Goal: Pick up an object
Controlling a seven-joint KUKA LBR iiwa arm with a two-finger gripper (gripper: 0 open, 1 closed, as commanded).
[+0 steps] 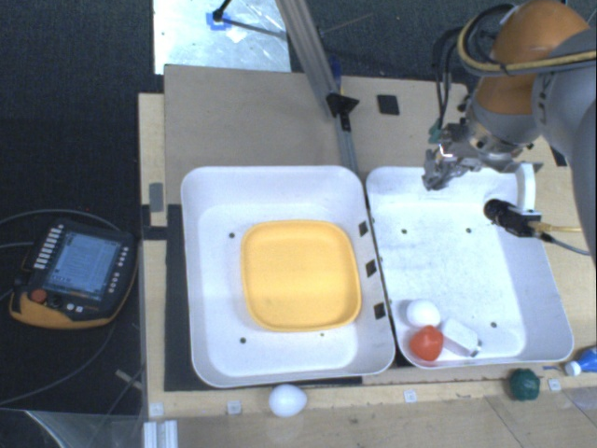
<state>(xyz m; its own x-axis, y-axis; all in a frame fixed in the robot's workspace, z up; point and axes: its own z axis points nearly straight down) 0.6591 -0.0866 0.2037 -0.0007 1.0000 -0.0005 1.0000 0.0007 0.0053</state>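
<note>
The gripper [437,177] hangs over the right bin's [522,278] far edge; its opening cannot be told. The red ball [427,343] lies well apart in the near corner, where crowding neighbours could spoil a grasp.

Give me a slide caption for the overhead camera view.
Arm's tool above the right bin's far edge; yellow plate in the left bin.

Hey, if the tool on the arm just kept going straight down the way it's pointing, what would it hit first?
Probably the bare floor of the right bin near its top rim. The tool hangs over that far corner, well clear of the red ball. Its height is hard to judge.
</note>
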